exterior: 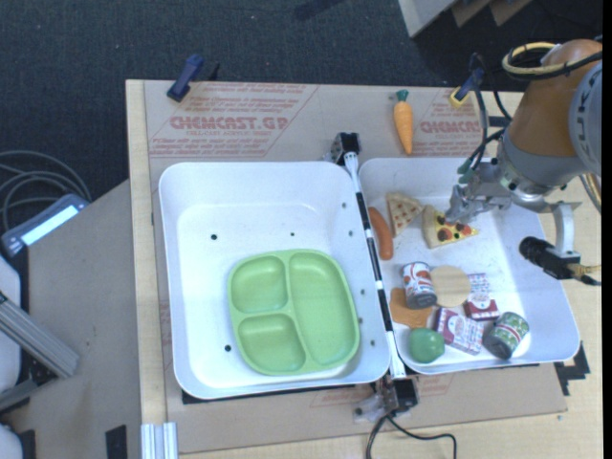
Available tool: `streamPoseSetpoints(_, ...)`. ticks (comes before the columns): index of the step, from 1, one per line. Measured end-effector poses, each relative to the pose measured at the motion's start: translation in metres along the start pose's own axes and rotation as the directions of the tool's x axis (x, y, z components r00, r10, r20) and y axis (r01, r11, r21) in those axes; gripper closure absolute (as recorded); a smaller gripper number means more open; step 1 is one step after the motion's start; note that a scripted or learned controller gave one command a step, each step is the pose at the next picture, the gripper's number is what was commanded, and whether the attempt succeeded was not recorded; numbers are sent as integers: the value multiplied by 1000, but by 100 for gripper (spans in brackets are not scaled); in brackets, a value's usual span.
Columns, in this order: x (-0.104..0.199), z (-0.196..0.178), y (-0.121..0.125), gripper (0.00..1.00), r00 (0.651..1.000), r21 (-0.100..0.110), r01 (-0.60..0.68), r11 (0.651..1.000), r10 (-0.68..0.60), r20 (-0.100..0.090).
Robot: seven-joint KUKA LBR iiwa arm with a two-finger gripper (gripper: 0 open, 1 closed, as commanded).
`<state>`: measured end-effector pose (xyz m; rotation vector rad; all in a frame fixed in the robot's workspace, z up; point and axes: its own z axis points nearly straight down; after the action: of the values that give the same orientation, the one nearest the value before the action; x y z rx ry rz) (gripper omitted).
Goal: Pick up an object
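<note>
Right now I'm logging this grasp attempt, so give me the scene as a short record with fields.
left bin: green divided tray
right bin: toy food and small cans
gripper: over pizza slice, right bin's upper part
outside bins: toy carrot on the board behind
grasp: not confirmed

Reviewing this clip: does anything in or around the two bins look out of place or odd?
One thing: a toy carrot lies on the bench board behind the right bin, outside both bins, while the other small toys sit inside that bin. The green divided tray rests flat in the left bin.
</note>
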<state>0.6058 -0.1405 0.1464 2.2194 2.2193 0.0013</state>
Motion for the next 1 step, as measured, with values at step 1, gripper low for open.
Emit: streamPoseSetpoints(1,0,1,0,0,1000,1,0,1000,0,0)
